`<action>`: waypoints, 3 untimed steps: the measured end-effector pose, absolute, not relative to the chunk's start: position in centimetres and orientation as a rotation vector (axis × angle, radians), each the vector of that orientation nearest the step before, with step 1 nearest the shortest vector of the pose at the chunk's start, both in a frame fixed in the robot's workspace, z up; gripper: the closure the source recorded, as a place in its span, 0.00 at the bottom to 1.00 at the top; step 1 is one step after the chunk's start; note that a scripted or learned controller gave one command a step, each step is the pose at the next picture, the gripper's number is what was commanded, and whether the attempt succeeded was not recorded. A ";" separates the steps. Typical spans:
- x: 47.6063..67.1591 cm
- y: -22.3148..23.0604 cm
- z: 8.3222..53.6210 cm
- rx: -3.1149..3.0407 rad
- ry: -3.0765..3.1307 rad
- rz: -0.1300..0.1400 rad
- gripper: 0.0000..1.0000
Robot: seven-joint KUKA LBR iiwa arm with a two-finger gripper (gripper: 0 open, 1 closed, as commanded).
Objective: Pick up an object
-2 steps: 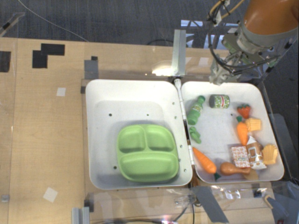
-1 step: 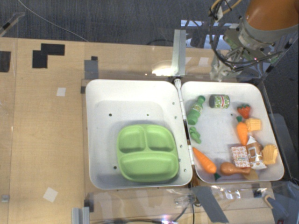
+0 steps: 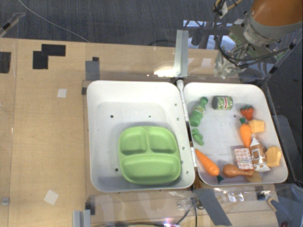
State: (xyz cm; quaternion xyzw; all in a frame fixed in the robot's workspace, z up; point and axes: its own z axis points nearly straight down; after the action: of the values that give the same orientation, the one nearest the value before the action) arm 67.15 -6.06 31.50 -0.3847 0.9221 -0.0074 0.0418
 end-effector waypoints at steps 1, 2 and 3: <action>67.0 -12.0 31.8 -1.384 2.807 -0.008 1.00; 67.3 -11.7 33.3 -1.379 2.795 -0.014 1.00; 67.5 -11.5 34.7 -1.371 2.785 -0.020 1.00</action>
State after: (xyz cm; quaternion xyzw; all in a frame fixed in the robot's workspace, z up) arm 67.47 -11.52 34.71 -0.4415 0.8970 -0.0065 0.0185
